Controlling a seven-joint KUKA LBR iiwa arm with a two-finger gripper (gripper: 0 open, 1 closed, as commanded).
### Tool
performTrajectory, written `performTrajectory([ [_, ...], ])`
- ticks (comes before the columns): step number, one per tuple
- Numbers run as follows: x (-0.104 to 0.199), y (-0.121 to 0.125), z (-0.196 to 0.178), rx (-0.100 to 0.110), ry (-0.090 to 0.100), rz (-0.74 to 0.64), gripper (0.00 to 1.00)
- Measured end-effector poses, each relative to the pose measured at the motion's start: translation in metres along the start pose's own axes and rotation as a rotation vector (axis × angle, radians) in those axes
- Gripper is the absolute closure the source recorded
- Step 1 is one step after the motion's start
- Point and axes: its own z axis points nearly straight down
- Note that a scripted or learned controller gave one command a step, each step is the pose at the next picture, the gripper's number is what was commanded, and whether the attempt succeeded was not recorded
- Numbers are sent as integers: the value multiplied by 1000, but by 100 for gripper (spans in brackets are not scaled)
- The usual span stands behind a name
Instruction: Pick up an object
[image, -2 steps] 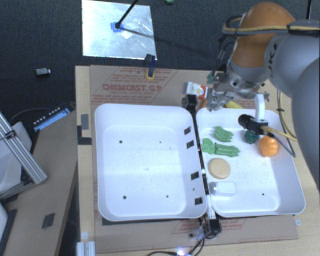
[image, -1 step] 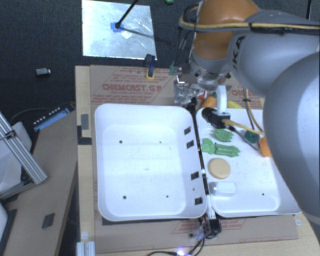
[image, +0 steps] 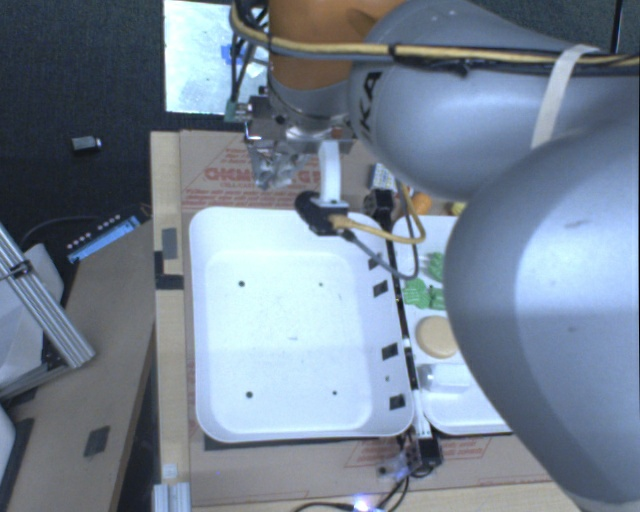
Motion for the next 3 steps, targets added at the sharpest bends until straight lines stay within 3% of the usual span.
performTrajectory([
  [1, -12, 2, -103, -5, -4, 12, 100],
  [3, 4, -47, -125, 7, -7, 13, 100],
])
